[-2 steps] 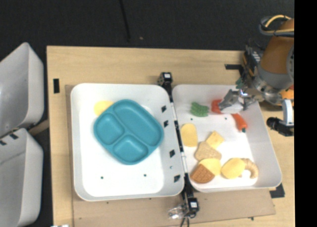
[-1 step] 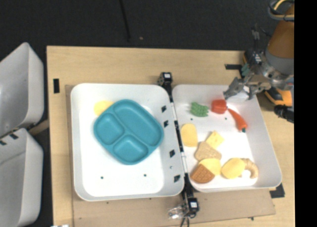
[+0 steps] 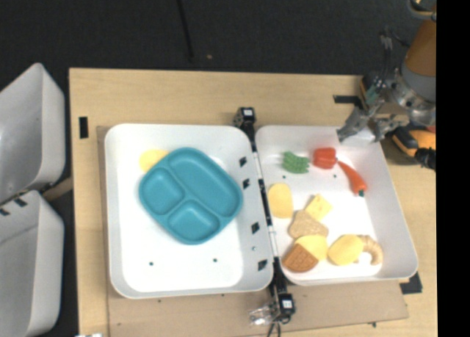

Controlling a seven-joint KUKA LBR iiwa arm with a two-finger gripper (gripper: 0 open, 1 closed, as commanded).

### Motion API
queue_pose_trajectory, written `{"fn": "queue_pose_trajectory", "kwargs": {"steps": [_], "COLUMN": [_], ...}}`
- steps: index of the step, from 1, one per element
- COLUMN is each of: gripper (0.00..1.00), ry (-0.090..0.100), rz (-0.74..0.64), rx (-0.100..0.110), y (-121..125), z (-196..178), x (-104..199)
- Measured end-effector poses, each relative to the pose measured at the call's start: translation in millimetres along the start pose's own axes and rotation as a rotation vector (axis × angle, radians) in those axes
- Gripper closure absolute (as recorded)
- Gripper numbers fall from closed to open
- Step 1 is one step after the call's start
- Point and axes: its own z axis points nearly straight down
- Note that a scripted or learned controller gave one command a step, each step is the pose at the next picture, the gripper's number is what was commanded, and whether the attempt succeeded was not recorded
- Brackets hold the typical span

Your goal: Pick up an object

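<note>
Two white bins stand side by side, the left bin (image 3: 125, 269) and the right bin (image 3: 393, 233). The left one holds one blue divided tray (image 3: 190, 194) and one yellow piece (image 3: 152, 158) partly under it. The right one holds what looks like nine food pieces: one green (image 3: 295, 162), two red or orange (image 3: 324, 157), and six yellow to brown (image 3: 280, 200), though the crowded ones are hard to separate
</note>
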Motion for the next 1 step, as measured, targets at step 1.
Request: {"fn": "queue_pose_trajectory", "kwargs": {"steps": [1], "gripper": [1.00], "ry": [0.002], "rz": [0.000], "rx": [0.003], "y": [1.5], "z": [-9.0], "x": [48.4]}}
